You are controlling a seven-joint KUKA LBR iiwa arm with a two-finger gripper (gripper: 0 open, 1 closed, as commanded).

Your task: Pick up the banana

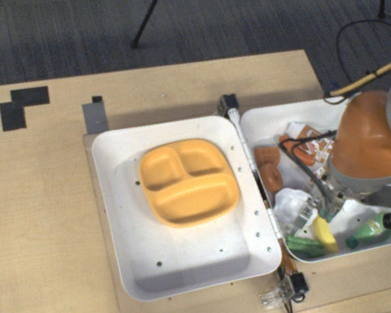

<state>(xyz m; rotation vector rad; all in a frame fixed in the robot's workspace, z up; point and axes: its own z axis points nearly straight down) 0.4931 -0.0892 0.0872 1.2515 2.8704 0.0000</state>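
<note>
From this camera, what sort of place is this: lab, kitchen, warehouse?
Most likely a robotics lab. A robot arm reaches into one of two white bins set in a wooden bench. Carpet and what looks like a stand leg lie behind it, and loose cables run at the right.

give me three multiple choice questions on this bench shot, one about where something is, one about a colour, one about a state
1. Where does the banana lie?
A. in the right bin
B. in the left bin
C. on the bench outside the bins

2. What colour is the divided tray in the left bin?
A. blue
B. yellow-orange
C. black

3. How does the banana stand with the claw?
A. lifted high above the bins
B. lying low in the bin with the claw just above it
C. set on the divided tray

Key: 1 A, it lies near the front of the right bin. 2 B, the tray is yellow-orange. 3 B, it rests among the other things, under the claw.
</note>
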